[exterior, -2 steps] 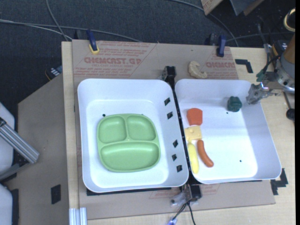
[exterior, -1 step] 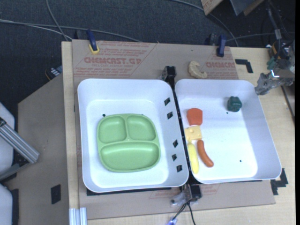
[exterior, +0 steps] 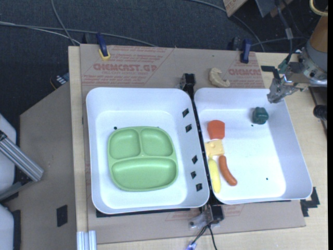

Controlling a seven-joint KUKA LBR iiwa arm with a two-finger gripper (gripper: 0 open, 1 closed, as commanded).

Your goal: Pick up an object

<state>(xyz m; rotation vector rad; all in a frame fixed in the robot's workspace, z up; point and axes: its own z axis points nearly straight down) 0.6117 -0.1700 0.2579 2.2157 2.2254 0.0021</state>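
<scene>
Objects for you to pick lie in the right bin [exterior: 291, 155]: a dark green lump [exterior: 260, 115] near its far right corner, and a cluster along its left wall made up of an orange-red block [exterior: 216, 128], a pale yellow piece [exterior: 214, 148], a yellow banana-like piece [exterior: 214, 175] and a red-orange sausage shape [exterior: 227, 171]. The clustered four sit touching or just beside one another against the wall, which would likely crowd a grasp, while the green lump stands well apart from them with open floor around it. Your gripper [exterior: 276, 94] hangs over the bin's far right rim, near the lump and beyond it, with nothing between its tips; whether it is spread or pressed together you cannot tell at this size. That position suggests the lump is the likeliest target, since it is nearest and easiest to approach from above. In the left bin [exterior: 99, 155] a green divided plate [exterior: 141, 158] lies flat in the middle, broad and low, a poor fit for a pinch. A tan curved piece [exterior: 219, 77] rests on the tabletop [exterior: 130, 66] just behind the bins, outside either one.
</scene>
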